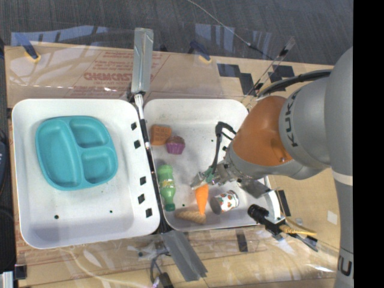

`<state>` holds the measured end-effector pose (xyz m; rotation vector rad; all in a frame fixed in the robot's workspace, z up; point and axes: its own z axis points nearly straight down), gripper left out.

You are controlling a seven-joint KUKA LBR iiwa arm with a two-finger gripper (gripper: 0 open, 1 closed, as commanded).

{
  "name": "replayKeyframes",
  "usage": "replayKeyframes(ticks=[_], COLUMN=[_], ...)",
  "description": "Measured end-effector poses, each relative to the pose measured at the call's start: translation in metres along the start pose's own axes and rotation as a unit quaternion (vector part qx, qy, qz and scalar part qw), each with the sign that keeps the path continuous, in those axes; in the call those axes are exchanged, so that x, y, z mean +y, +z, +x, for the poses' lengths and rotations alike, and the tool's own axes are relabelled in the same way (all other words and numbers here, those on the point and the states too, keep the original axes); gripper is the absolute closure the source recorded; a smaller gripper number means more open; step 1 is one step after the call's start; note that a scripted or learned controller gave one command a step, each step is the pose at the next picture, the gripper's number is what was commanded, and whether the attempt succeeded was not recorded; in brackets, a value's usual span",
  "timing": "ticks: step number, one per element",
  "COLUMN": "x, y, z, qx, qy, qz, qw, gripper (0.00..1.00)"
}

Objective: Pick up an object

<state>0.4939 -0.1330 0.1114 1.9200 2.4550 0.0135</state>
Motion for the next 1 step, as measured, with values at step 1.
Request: replayKeyframes(ticks=[1], x=[0.0876], y=[-0.0823], z=[0.0859], qx=[0.008], qy=[-0.028], qz=[0.008], qw=[0.9995], gripper=[1.0])
